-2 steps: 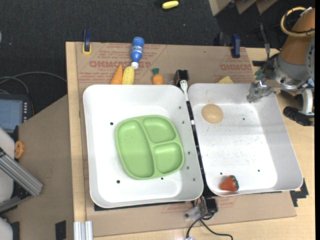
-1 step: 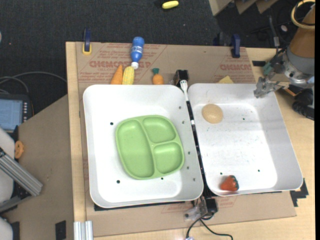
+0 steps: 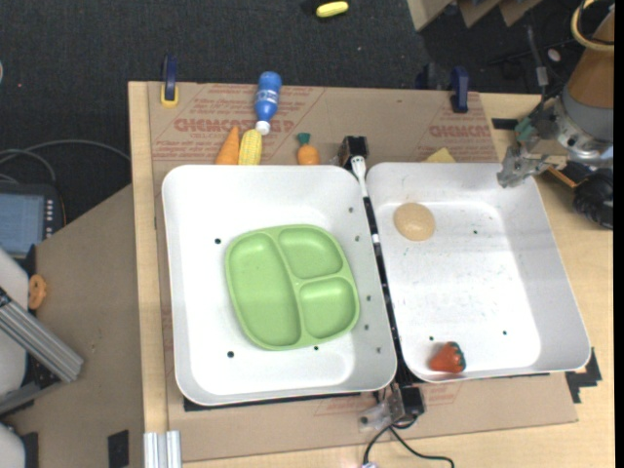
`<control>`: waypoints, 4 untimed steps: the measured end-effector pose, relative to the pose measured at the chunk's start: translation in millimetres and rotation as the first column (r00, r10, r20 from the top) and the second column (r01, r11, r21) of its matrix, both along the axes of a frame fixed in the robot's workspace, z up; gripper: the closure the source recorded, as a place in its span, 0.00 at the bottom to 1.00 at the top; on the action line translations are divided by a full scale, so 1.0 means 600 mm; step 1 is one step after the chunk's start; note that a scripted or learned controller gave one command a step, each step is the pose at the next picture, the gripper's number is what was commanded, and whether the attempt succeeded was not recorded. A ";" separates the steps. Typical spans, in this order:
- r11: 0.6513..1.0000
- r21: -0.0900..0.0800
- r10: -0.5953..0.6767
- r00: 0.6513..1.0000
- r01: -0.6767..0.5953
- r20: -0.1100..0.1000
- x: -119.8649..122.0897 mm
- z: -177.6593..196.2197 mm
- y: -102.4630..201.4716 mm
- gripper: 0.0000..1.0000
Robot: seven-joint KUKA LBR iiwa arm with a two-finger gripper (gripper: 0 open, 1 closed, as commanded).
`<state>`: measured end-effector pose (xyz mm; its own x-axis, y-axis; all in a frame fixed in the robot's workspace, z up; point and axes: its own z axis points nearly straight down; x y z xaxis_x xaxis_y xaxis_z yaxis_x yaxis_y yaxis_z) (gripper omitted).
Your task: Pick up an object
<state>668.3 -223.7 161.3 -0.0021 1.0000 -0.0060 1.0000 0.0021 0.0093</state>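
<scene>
The red strawberry-like object (image 3: 448, 358) lies at the near edge of the right bin (image 3: 526, 261), close against the sloping rim — fingers coming down there may strike the wall or nudge it along the lip instead of closing round it. Farther in, the beige round object (image 3: 414, 221) sits near the bin's far-left corner, in freer space but smooth and likely to roll away at a touch. In the left bin (image 3: 195, 222) the green divided plate (image 3: 291, 286) lies flat, hard to get under. The gripper (image 3: 517, 167) hovers over the far-right rim, carrying nothing — how wide it stands I cannot tell.
</scene>
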 end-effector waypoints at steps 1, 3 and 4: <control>1.000 0.008 -0.001 1.000 0.001 -0.016 -0.005 -0.135 0.001 1.00; 1.000 0.002 -0.002 1.000 0.002 -0.001 0.000 -0.019 -0.001 1.00; 1.000 0.001 -0.001 1.000 0.001 -0.001 -0.001 -0.007 -0.001 1.00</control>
<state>667.9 -224.1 157.3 -0.0011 1.0000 -0.0046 1.0000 0.0011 0.0081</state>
